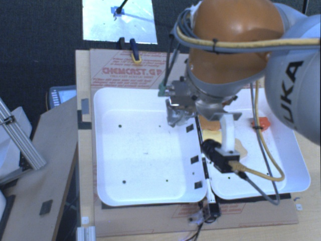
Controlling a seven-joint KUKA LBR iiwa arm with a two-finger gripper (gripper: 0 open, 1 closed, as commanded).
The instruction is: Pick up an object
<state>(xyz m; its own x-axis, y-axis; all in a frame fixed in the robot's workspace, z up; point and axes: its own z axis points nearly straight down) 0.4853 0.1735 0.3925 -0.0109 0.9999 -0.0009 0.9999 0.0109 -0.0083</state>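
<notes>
- Camera view: the gripper [176, 115] hangs over the right edge of the left bin [143, 149], at about 1 o'clock from its middle.
- Whether it is open or shut, I cannot tell.
- Candidate objects lie in the right bin [293, 177]: an orange piece [263, 123] at 3 o'clock of the gripper, and a tan piece [239, 147] partly under the wrist.
- I judge it best to move right and come down straight over one piece.

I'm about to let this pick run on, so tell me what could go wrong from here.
1. The gripper sits low over the left bin, beside the divide between the bins; it may strike the rim.
2. The arm covers most of the right bin, so the orange object and tan pieces could get nudged unnoticed.
</notes>
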